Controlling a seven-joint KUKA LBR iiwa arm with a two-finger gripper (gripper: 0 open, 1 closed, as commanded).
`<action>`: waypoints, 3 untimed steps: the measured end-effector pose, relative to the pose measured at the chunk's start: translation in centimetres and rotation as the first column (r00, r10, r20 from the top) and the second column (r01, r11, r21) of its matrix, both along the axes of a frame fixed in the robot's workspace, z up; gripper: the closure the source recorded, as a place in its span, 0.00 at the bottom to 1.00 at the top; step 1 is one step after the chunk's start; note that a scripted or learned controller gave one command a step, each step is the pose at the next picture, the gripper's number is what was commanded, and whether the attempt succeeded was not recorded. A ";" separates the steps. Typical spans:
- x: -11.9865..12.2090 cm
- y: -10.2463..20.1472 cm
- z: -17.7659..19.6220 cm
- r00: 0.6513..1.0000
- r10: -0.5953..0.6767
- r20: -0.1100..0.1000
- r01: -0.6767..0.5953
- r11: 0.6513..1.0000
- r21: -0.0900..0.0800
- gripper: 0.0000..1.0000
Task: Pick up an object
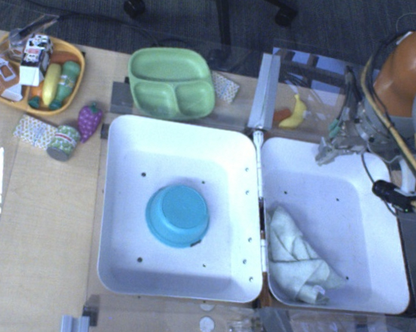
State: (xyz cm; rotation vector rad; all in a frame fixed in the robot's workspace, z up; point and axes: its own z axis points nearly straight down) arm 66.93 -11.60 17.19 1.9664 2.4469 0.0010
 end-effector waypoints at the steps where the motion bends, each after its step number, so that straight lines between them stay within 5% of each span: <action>1: 0.1 4.1 15.4 0.999 -0.041 0.005 0.041 0.999 0.001 1.00; 2: 0.0 7.1 17.8 0.984 0.176 0.004 -0.176 0.984 0.000 1.00; 3: 0.0 11.0 16.3 0.941 0.340 0.005 -0.340 0.941 -0.001 1.00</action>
